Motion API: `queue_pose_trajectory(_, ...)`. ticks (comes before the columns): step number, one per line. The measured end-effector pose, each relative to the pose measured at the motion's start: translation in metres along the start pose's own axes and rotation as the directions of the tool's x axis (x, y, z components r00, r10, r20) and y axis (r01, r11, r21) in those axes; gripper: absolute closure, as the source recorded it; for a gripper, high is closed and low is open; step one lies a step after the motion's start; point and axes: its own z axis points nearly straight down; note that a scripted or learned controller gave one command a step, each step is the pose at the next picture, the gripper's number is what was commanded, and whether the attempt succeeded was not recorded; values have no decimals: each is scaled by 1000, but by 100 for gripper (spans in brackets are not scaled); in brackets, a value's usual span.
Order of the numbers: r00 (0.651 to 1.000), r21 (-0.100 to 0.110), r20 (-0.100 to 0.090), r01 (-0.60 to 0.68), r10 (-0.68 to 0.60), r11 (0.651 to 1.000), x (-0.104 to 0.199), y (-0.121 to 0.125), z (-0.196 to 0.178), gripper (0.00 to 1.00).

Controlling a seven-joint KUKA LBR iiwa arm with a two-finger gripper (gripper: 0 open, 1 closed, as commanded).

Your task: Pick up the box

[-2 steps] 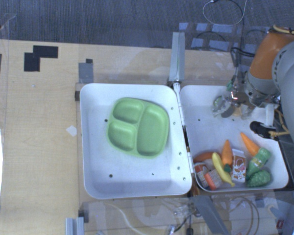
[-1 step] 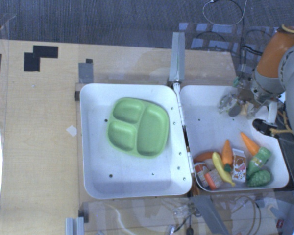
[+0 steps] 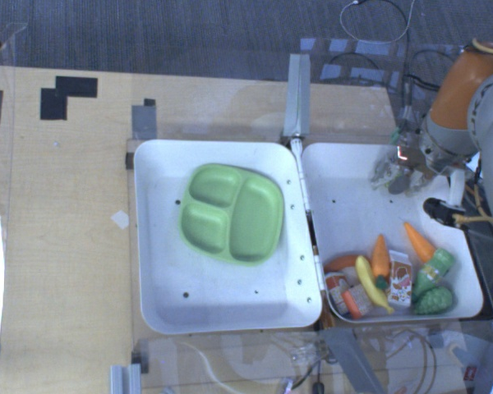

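A smooth green plastic plate [image 3: 231,213] with three rounded compartments lies mid-floor in the left bin [image 3: 152,302]. Along the right bin's [image 3: 345,179] near edge sits a heap of toy food: one banana [image 3: 371,283], two carrots [image 3: 381,257], and the small printed box [image 3: 400,278], its writing too small to read. The gripper [image 3: 401,173] hangs over that bin's far right corner; whether it is spread cannot be told
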Motion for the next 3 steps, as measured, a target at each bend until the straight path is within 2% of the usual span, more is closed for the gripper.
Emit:
queue_pose_trajectory(1,999,-45,10,-30,30,999,3,-11,8,100)
queue_pose_trajectory(2,845,-54,-23,-535,535,843,-9,-74,13,100)
queue_pose_trajectory(3,698,-54,-45,-716,715,696,68,-133,14,100)
